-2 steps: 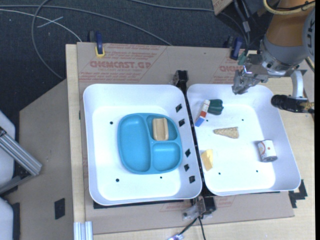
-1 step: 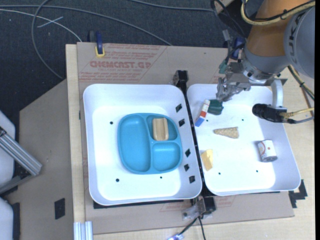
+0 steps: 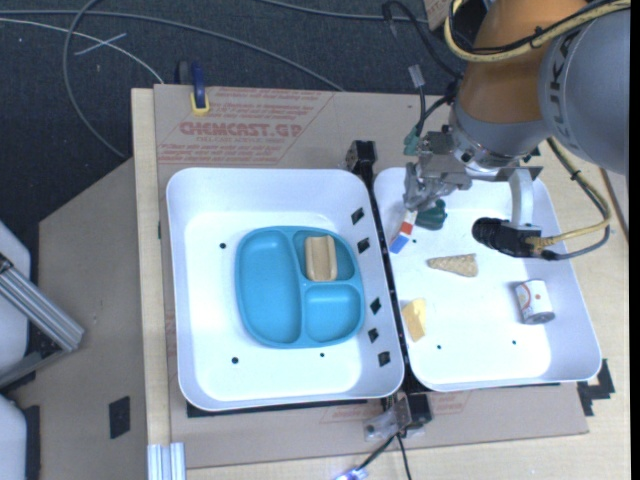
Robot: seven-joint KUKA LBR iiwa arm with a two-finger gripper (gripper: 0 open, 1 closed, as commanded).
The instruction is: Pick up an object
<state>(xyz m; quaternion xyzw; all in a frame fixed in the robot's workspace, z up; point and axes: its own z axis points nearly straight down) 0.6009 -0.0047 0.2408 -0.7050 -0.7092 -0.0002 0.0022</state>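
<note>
Two bins side by side. Left bin (image 3: 200, 298) holds a blue plate (image 3: 265, 288). Arm (image 3: 590, 78) at upper right; gripper (image 3: 424, 206) at upper left of right bin (image 3: 480, 353), tip right at a teal piece (image 3: 433, 216), open or closed can't tell. Smaller: tan block (image 3: 320, 258) in plate's upper-right compartment; tan wedge (image 3: 453, 264), white cylinder (image 3: 533, 301), yellow block (image 3: 414, 320), blue-red bit (image 3: 402, 236) in right bin.

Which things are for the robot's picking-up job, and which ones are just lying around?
For the job: grey tool; small teal piece by it; tan wedge; yellow block; white cylinder with red mark.
Likely just lying about: blue divided plastic plate; blue-and-yellow clamp; grey cables on the floor.
</note>
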